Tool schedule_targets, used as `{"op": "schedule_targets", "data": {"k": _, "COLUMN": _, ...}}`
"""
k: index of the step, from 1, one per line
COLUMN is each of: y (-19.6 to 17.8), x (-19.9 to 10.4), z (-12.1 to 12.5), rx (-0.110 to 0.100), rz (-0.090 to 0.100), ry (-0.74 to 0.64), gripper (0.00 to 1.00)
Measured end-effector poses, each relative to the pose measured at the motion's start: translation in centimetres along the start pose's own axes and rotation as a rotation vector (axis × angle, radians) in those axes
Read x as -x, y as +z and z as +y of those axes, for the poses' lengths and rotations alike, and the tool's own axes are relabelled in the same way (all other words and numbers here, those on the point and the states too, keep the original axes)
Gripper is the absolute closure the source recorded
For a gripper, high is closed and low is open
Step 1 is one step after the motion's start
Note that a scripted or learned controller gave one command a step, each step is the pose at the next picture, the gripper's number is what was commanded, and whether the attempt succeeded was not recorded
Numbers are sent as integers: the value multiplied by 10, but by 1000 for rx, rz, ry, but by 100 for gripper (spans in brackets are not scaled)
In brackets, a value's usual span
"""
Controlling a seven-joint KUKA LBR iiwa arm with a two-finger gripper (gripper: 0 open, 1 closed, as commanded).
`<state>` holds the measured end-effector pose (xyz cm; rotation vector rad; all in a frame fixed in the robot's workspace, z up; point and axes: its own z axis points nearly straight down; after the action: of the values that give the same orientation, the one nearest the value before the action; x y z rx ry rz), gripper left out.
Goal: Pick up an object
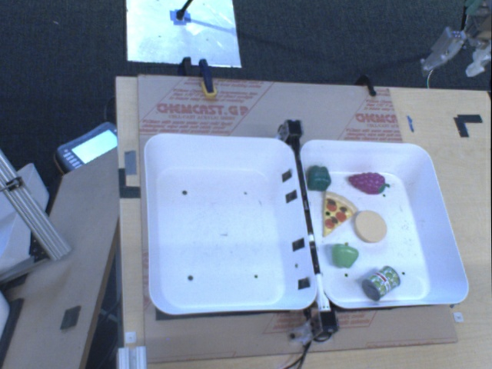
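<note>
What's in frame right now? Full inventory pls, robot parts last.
left bin: 1, white, left half of bench
right bin: 1, white, right half, holds all the toys
dark green toy: 1, right bin, top left
grapes: 1, purple, right of the dark green toy
pizza slice: 1, yellow with red dots, mid left
round disc: 1, tan, beside the pizza slice
green pepper: 1, light green, below the pizza slice
can: 1, green and silver, on its side, bottom of right bin
cardboard sheet: 1, brown, under both bins
pincer: 1, pale, top right corner, away from the bins
</note>
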<state>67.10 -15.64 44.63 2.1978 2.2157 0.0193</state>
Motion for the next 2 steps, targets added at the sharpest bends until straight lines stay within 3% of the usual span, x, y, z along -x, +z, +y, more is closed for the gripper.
{"op": "schedule_targets", "data": {"k": 1, "y": -97, "x": 54, "z": -42, "rx": -10, "rz": -1, "ry": 11, "gripper": 0}}
{"op": "schedule_targets", "data": {"k": 2, "y": -101, "x": 50, "z": -39, "rx": -16, "rz": 2, "ry": 1, "gripper": 100}}
